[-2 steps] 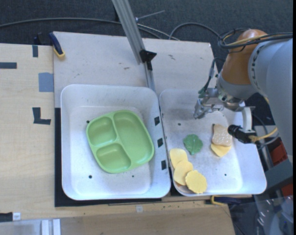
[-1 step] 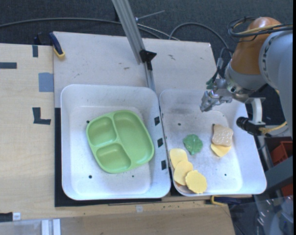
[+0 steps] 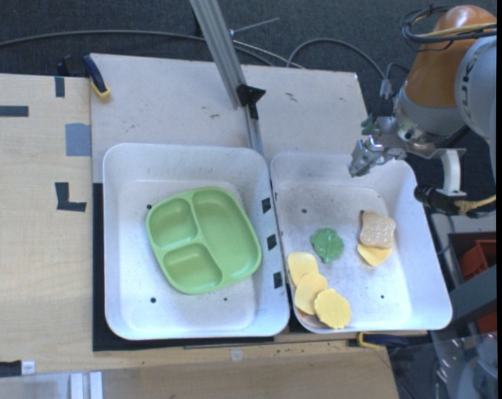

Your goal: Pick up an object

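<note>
Overhead, looking down at a slant, a pale worktop (image 3: 176, 98) carries two shallow white plastic bins side by side. At the centre of the left white bin (image 3: 118, 223) lies a light green plastic tray with three compartments (image 3: 203, 239), resting flat and turned a little out of line with the bin walls. The right white bin (image 3: 425, 298) holds the small food-shaped pieces that could be picked up. A small dark green leafy piece (image 3: 327, 243) sits near the bin's centre. At about seven o'clock from it, three round yellow flat slices (image 3: 317, 293) lie in an overlapping row that runs down toward the bin's front wall. At about three o'clock from the green piece, well apart from it, a tan bread-like square piece (image 3: 377, 229) rests partly on top of a yellow wedge-shaped piece (image 3: 371, 254). The grey robot arm with an orange band (image 3: 446, 56) enters from the upper right, at about two o'clock. Its metal pincer (image 3: 363, 161) hangs over the far edge of the right bin, at about twelve o'clock from the bread piece and clear of every object. Nothing is seen between its tips, and whether it is released or clenched cannot be told. A long grey metal rail (image 3: 222, 44) runs diagonally from the top toward the gap between the bins.
</note>
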